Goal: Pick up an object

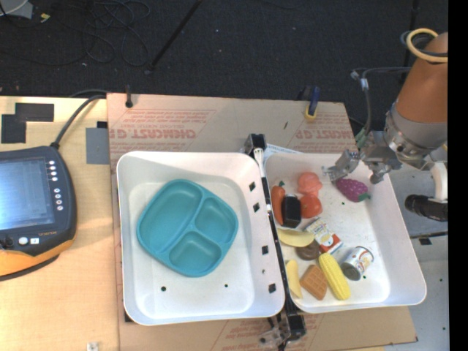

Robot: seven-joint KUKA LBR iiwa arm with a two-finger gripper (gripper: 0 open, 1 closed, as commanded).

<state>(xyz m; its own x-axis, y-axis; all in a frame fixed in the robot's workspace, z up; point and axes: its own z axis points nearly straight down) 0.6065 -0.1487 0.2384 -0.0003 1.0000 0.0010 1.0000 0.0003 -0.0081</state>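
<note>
claw: the grey two-finger claw [363, 164] is hanging over the far end of the right-hand shallow white bin [406, 265], coming in off the orange-banded arm at the right. The fingers look spread apart with nothing between them, one out to the left by the far rim, one more to the right.

nearest thing: the small purple knobbly toy, looks like a bunch of grapes [352, 189]. It sits on the bin floor just on the near side of the claw, pretty much under the gap between the fingers.

key relation: grapes lie near-and-a-touch-left of the claw's midpoint. Its long axis runs roughly left-far to right-near, so my guess is the fingers want to straddle it across the short way.

other stuff close by: a round salmon-pink toy fruit [309, 180] is further left, apart from the grapes. The black block [292, 210], yellow banana [295, 237] and yellow corn cob [335, 276] are all well nearer in the bin.

left bin: only holds a teal divided plastic plate [188, 227], far from the claw.

my read: short drop, nothing grabbed yet.
</note>
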